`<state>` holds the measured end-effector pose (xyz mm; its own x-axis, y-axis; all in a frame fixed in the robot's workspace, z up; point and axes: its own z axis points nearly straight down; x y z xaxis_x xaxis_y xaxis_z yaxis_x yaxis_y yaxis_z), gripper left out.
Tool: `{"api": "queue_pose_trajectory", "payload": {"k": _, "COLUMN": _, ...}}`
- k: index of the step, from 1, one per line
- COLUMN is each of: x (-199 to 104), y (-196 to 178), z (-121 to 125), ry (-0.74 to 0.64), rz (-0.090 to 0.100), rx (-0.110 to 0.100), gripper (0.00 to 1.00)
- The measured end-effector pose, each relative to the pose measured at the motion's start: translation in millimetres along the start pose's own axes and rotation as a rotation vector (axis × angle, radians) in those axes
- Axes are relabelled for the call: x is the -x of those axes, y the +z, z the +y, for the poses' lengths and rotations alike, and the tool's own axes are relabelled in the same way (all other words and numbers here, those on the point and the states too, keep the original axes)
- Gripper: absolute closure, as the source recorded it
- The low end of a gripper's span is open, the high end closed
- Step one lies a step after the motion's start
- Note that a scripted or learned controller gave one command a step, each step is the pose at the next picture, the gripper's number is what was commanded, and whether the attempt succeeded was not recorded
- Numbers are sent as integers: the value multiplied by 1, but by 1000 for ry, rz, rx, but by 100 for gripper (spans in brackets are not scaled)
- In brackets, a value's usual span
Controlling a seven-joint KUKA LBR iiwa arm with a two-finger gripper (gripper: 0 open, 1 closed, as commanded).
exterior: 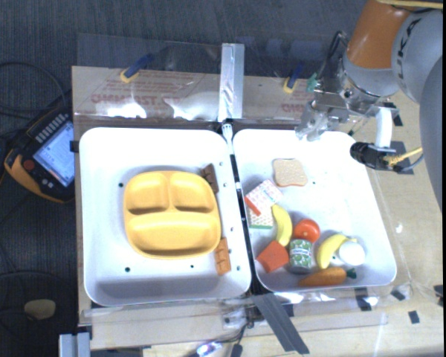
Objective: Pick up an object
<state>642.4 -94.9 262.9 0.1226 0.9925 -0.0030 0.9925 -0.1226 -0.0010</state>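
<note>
A: Now, where is the gripper point(313, 129) sitting?
B: Hovering over the right bin's point(372, 199) far rim; jaw state cannot be told.
A: And the objects?
B: Bread slice point(289, 172), bananas point(282, 224) and tomato point(306, 229) are lying in the right bin; a yellow tray point(169, 213) is occupying the left bin point(97, 199).

Toy foods crowd the right bin point(372, 199): bread slice point(289, 172) at twelve o'clock, two bananas point(282, 224), tomato point(306, 230), carrot point(324, 277) toward six.
</note>
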Motion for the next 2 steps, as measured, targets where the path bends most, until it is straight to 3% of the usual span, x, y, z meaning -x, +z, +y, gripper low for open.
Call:
{"api": "queue_pose_trajectory", "payload": {"k": 1, "x": 0, "y": 0, "z": 0, "ry": 0, "rz": -1, "rx": 0, "gripper": 0}}
{"api": "queue_pose_trajectory", "payload": {"k": 2, "x": 16, "y": 131, "z": -57, "ry": -141, "rz": 3, "rx": -1, "gripper": 0}}
